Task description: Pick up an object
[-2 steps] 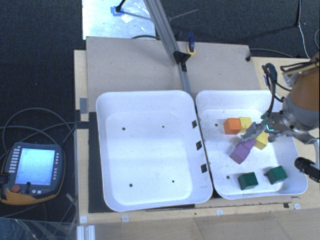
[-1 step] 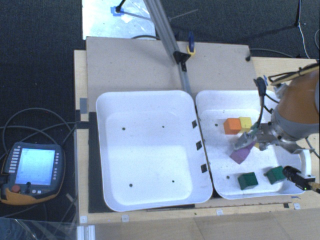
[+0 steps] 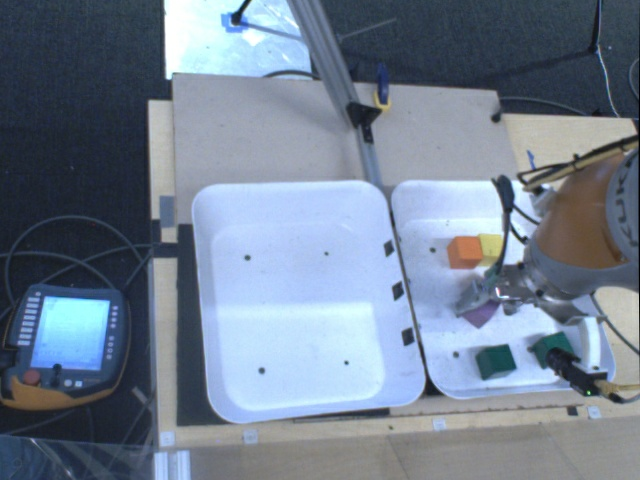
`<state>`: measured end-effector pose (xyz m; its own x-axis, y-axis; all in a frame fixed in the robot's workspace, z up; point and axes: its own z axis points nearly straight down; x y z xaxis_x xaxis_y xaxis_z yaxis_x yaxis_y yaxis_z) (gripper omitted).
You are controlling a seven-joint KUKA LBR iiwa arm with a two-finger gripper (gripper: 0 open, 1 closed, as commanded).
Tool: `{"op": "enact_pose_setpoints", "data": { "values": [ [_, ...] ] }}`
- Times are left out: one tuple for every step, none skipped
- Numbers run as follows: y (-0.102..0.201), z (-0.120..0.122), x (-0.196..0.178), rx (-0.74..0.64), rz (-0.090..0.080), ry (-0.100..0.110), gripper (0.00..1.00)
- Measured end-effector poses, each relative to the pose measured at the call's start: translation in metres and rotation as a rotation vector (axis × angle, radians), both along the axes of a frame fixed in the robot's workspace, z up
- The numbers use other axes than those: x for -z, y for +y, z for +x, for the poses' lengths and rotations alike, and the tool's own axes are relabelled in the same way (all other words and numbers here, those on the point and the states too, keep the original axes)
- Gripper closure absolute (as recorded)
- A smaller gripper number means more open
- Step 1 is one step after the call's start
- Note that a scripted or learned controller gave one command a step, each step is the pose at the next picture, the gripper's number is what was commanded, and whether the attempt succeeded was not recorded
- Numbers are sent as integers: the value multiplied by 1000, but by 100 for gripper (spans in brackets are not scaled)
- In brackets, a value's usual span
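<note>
In the right bin [image 3: 430, 203], blocks ring the pincer [image 3: 484, 296]

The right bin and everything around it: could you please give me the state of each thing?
Orange block: lying in the right bin, touching the yellow block.
Yellow block: lying beside the orange one.
Purple piece: flat on the bin floor, just under the claw.
Green block: resting near the front wall.
Left bin: level on the bench.
Handheld screen: lit.
</note>
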<state>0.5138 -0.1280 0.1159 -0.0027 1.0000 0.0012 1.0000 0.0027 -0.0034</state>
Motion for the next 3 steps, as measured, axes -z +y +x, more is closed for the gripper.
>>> {"op": "enact_pose_setpoints", "data": {
  "values": [
    [0, 0, 27, 0, -1, -2, 0],
    [0, 1, 15, -2, -1, -5, 100],
    [-5, -6, -34, 0, -3, -8, 100]
  ]
}}
